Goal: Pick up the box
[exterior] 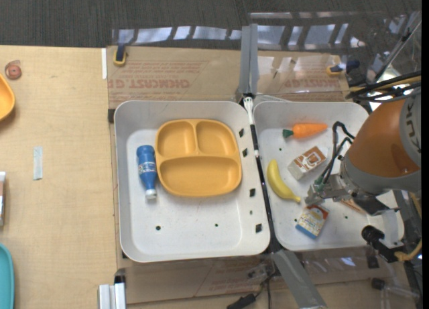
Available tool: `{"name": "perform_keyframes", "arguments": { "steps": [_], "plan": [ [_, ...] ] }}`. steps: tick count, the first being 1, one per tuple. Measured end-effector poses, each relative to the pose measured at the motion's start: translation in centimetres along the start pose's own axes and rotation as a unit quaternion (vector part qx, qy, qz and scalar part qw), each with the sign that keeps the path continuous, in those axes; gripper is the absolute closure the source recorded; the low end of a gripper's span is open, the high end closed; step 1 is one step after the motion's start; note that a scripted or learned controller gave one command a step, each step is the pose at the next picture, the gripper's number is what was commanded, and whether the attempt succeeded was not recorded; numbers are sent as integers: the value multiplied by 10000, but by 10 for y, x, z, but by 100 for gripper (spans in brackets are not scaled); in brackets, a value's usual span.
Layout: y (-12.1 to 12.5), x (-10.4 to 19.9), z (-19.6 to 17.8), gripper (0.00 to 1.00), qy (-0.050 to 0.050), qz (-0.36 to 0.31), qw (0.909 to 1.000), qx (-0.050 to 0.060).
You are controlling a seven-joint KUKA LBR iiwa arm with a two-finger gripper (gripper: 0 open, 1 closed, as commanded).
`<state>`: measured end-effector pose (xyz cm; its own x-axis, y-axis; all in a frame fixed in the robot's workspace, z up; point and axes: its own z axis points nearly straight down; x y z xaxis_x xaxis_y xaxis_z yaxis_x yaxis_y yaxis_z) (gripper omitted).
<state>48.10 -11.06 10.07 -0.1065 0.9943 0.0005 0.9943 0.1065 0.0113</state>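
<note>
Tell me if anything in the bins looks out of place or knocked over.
Nothing looks spilled or broken. In the right bin, two small boxes lie askew beside the banana and carrot. In the left bin, the blue bottle lies on its side beside the yellow plate.

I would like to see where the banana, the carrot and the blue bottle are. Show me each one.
banana [281,181]: camera view, middle of its curved yellow body.
carrot [310,129]: camera view, middle of the orange root.
blue bottle [146,165]: camera view, on its blue label.
</note>
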Motion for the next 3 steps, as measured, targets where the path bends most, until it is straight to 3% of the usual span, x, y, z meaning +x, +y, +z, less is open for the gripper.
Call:
{"name": "perform_keyframes", "arguments": {
  "steps": [1, 2, 3],
  "plan": [
    [2, 4, 0, 0, -63, -1622, 9867, -33],
    [3, 3, -8, 100, -63, -1605, 9870, -37],
    [3, 3, -8, 0, -63, -1605, 9870, -37]
  ]
}}
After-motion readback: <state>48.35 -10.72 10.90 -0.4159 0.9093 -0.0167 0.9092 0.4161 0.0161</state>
